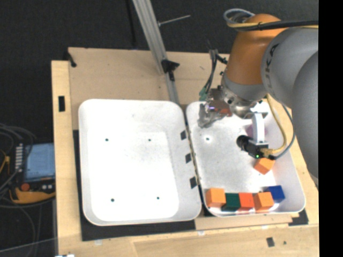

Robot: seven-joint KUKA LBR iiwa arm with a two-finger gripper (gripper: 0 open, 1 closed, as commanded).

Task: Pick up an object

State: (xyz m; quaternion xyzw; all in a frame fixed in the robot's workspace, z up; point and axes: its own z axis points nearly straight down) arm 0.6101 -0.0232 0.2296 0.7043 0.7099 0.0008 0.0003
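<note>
While the grey arm with its orange band (252, 42) reaches in from the right, we see its end effector (208, 115) hanging over the far left corner of the right shallow white plastic bin (225, 154), close to the rim where the two bins meet. We cannot tell whether it is wide or narrow, and we see nothing between its tips.

The task's things lie in that right bin. Along its near wall we count a row of small matte cubes, touching or nearly so: an orange cube (215, 196), a dark green cube (232, 201), an orange-red cube (246, 200), another orange cube (263, 200) and a blue cube (275, 193). A tilted orange cube (263, 166) sits apart, nearer the right wall, just beside a black fitting with a green light (249, 144).

The left white bin (131, 159) is smooth, lightly speckled, with rounded corners. The middle of the right bin's floor is bare, giving open room between the end effector and the row. Both bins rest on a pale wooden worktop (118, 74).
</note>
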